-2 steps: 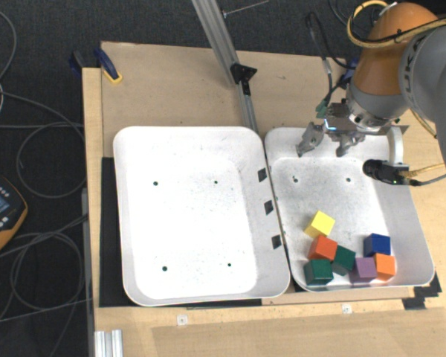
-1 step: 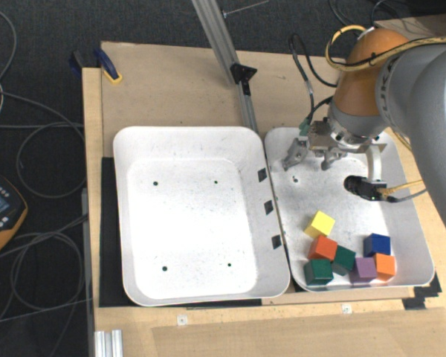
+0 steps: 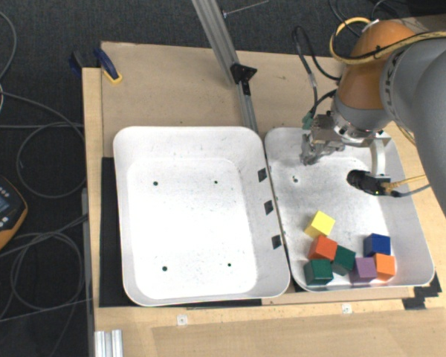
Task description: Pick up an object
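Several small blocks lie in the near part of the right bin [image 3: 297, 199]: a yellow block [image 3: 322, 223], an orange-red block [image 3: 325, 248], two dark green blocks [image 3: 320, 272], a purple block [image 3: 366, 268], a blue block [image 3: 377, 244] and an orange block [image 3: 386, 265]. My gripper [image 3: 310, 157] hangs over the far end of the right bin, well behind the blocks, with its fingers pointing down at the bare bin floor. Nothing is seen between the fingers.
The left bin [image 3: 186, 214] sits beside the right one, with black clips along the shared edge. A slanted metal pole [image 3: 223, 43] rises from behind the bins. Cables lie on the floor to the left, and a blue-and-yellow tool [image 3: 108, 65] rests at the bench's far left corner.
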